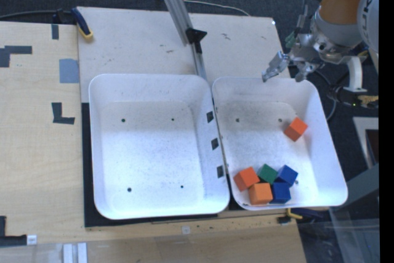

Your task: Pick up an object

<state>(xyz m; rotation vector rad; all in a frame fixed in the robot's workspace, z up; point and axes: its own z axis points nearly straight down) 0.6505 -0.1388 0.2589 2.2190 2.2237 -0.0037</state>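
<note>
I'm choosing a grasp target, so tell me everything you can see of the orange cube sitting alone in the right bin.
The lone orange cube is a small, plain block with a matte look, maybe wood or foam. It rests on the floor of the right bin, near the far right wall, turned so a corner points toward the camera. Nothing touches it: the cluster of cubes sits apart at the near edge, and the gripper is above the bin's far rim.
</note>
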